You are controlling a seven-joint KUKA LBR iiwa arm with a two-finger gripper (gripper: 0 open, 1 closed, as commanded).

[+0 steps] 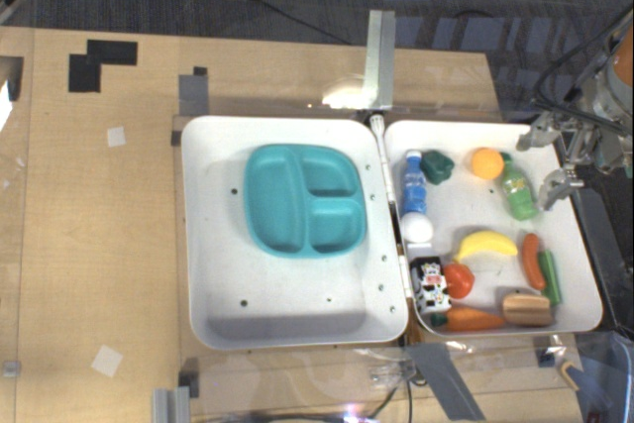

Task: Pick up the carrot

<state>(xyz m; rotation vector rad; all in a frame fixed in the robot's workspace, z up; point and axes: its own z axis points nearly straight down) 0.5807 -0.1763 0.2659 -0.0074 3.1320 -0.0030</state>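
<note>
The carrot (pixel 476 319) is a long orange piece lying flat along the near wall of the right bin (pixel 584 307), between a cow-patterned box (pixel 429 281) and a brown loaf (pixel 526 309). My gripper (pixel 549 160) hangs over the right bin's far right side, well beyond the carrot and close to a green bottle (pixel 518 194). Its two fingers stand apart, open, with nothing between them.
The right bin also holds a blue bottle (pixel 413 183), an orange (pixel 486 163), a banana (pixel 486 245), a red tomato (pixel 458 279), a red sausage (pixel 532 260) and a green stick (pixel 550 276). A teal divided plate (pixel 304 198) lies in the left bin (pixel 208 312).
</note>
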